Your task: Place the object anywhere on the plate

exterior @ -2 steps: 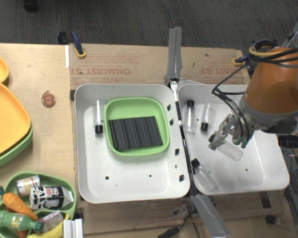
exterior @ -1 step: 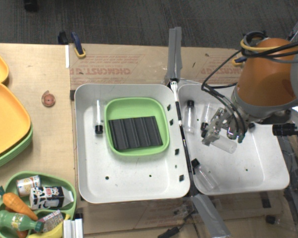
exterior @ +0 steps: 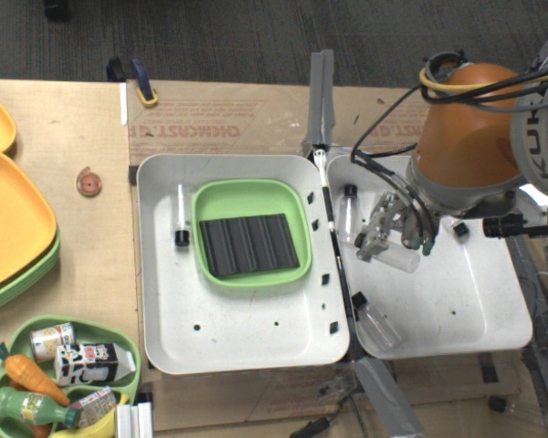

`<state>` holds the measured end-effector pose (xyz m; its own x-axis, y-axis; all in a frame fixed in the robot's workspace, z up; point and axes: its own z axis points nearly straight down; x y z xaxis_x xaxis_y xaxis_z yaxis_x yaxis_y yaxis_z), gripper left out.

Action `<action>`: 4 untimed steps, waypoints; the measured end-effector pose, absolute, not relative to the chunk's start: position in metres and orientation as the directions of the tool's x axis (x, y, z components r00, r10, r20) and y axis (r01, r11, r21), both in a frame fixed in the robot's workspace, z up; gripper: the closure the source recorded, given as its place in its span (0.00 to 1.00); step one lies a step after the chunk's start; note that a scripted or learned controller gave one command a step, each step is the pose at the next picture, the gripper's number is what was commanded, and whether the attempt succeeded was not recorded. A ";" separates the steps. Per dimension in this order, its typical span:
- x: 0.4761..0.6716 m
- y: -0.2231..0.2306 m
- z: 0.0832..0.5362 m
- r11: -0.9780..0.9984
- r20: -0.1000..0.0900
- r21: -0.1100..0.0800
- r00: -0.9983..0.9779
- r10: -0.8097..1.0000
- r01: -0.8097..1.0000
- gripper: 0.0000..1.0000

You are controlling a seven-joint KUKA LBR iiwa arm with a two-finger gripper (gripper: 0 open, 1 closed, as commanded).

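A: Where do we locate the object?

B: We see a clear plastic piece lying in the right bin, directly under the gripper. It is transparent, so its outline is hard to trace.

A: And the plate?

B: The green plate sits in the left bin. A dark ribbed block rests on it. The clear piece is well apart from the plate, across the divide between the two bins.

A: What is the condition of the gripper?

B: We see its metal fingers pointing down over the clear piece, touching or just above it. We cannot tell whether they are apart or together, nor whether they grip the piece; the wrist hides part of them.

A: What else lies nearby?

B: In the right bin, a clear tube with a black cap lies near the left wall, and another clear item lies near the front corner. In the left bin, a syringe-like tube lies just beside the plate. On the bench, we note stacked yellow plates and a green bowl of toy food.
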<state>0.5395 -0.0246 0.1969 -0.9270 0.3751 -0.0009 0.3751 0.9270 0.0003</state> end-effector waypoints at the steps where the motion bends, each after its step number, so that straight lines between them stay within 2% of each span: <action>1: 0.540 -0.025 0.197 0.927 -0.001 0.000 -0.927 0.375 0.375 0.00; 2: 0.494 0.046 0.252 0.895 -0.001 0.000 -0.895 0.447 0.447 0.00; 3: 0.525 0.038 0.191 0.869 0.001 -0.001 -0.869 0.495 0.495 0.00; 4: 0.509 0.054 0.191 0.808 0.001 -0.002 -0.808 0.589 0.589 0.00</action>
